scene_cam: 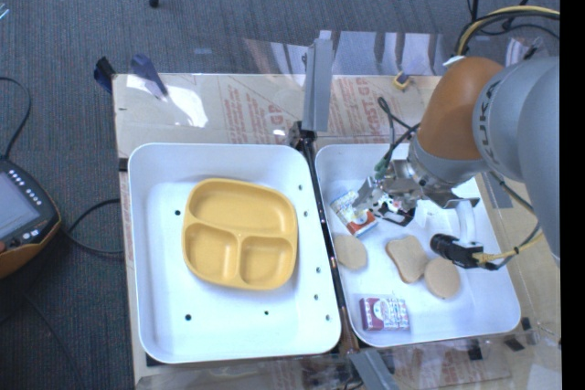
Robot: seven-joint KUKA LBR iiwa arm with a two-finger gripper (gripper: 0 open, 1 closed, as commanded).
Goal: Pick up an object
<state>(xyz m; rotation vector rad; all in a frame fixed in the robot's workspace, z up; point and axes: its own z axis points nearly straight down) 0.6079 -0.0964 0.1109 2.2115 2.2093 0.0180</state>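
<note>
At the near edge of the right bin (pixel 498 310) lies a small red box (pixel 383 313), flat on the white floor. Just beyond it sit three tan cookies: a round one (pixel 442 279) to the right, an oblong one (pixel 407 257) in the middle touching it, and another round one (pixel 350 251) near the bin's left wall. A red-and-white packet (pixel 352 210) lies crumpled just behind that left cookie. The hand (pixel 391 190) hangs low over the packet's right end, close to it; whether it is spread or pressed together I cannot tell. In the left bin (pixel 155 196) rests a yellow tray (pixel 240 233) with three compartments. Farther back, the tabletop (pixel 247 110) is brown cardboard behind both bins.
</note>
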